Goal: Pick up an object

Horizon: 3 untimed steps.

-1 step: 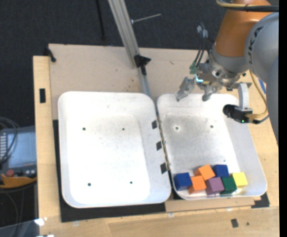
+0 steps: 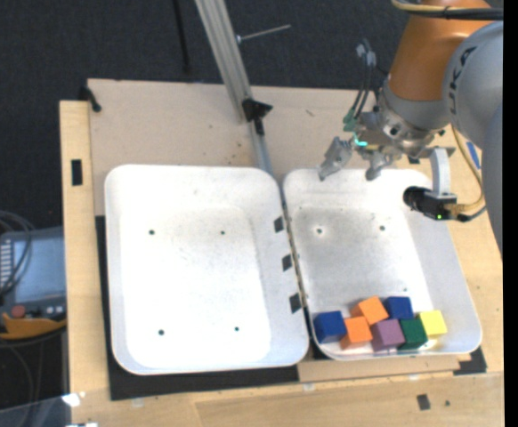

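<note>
Several small coloured cubes lie clustered at the near edge of the right bin (image 2: 437, 256): a blue cube (image 2: 329, 325), two orange cubes (image 2: 371, 310), a purple cube (image 2: 388, 334), a green cube (image 2: 413, 331), a yellow cube (image 2: 433, 322) and another blue cube (image 2: 399, 307). My gripper (image 2: 354, 164) hangs above the far edge of the right bin, well away from the cubes. Its two fingers stand spread apart with nothing between them.
The left bin (image 2: 197, 265) lies beside the right one, with black clips along the shared edge. A slanted metal pole (image 2: 228, 47) rises behind the bins. A pendant with cables (image 2: 23, 278) sits off the bench at the left.
</note>
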Motion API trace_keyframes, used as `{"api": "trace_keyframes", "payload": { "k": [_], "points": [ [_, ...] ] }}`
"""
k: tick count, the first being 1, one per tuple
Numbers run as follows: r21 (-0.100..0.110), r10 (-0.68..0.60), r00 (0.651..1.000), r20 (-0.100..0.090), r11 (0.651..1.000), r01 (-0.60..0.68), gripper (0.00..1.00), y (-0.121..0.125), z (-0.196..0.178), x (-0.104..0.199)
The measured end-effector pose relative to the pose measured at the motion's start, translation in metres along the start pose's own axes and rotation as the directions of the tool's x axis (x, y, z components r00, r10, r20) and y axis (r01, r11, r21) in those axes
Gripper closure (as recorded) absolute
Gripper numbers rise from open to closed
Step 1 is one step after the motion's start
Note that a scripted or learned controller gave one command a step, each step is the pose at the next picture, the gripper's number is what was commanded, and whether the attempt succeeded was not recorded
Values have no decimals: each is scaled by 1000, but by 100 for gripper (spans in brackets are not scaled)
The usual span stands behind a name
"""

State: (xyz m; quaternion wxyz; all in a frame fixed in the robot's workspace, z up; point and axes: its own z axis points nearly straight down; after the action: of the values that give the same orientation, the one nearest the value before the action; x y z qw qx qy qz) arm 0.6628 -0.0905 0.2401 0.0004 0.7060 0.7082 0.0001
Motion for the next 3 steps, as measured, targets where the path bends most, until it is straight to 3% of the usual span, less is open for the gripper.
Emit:
{"api": "trace_keyframes", "payload": {
  "k": [2, 3],
  "points": [
    [5, 7, 1000, 2, 1000, -7, 0, 1, 119, -10],
    [2, 9, 1000, 3, 1000, -9, 0, 1, 144, -12]
  ]
}}
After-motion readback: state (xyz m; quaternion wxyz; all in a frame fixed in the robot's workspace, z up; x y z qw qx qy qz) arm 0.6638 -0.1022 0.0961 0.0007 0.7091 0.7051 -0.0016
